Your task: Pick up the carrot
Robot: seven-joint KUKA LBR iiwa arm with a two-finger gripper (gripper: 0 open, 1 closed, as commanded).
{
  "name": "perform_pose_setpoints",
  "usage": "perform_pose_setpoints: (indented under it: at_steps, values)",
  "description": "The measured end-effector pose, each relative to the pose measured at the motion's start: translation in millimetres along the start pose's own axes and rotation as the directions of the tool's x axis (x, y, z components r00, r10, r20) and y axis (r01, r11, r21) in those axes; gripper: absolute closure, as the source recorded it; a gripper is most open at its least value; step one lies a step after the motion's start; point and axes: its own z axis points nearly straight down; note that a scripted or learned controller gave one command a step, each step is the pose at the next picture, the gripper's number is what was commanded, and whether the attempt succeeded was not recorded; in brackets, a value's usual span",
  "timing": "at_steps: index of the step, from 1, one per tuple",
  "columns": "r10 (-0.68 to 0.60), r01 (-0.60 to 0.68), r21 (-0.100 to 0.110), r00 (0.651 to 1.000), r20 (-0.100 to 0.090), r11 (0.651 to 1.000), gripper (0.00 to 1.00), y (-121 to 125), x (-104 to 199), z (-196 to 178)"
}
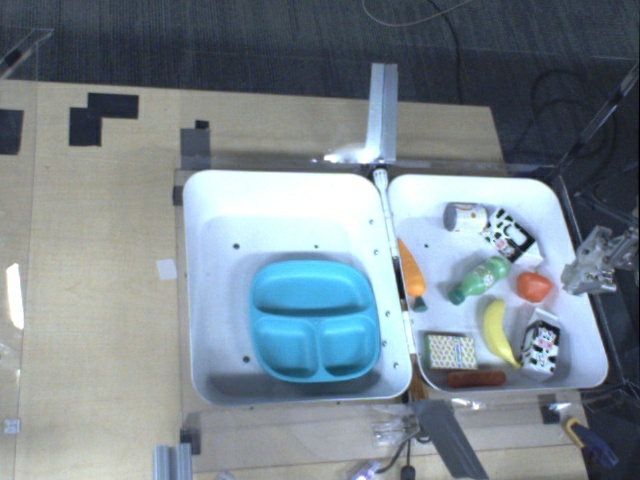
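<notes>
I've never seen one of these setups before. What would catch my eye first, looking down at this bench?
Probably the big blue divided plate, alone in the left bin. Next, the colourful clutter in the right bin: a yellow banana, a green bottle, a small red-orange piece and black-and-white cartons, with the orange carrot lying against that bin's left wall. The gripper sits at that bin's right rim.

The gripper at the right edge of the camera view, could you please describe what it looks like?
The gripper is a pale grey, metallic-looking assembly, seen at the right rim of the right bin. It looks blocky and angular, with lighter, whitish highlights on its upper surfaces and darker grey recesses. It is small and blurred, so finer details such as markings or cables cannot be made out.
</notes>
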Motion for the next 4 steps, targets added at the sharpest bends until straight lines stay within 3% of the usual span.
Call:
perform_pose_setpoints:
  at_steps: [2, 3, 4]
  values:
    - [-0.211, 0.211, -0.001, 0.978, -0.002, 0.978, 1.00, -4, -1, -5]
    - [-0.252, 0.252, -0.003, 0.968, 0.000, 0.968, 1.00, 111, 26, -27]
    - [-0.411, 0.411, -0.002, 0.911, -0.002, 0.911, 1.00, 36, -1, 15]
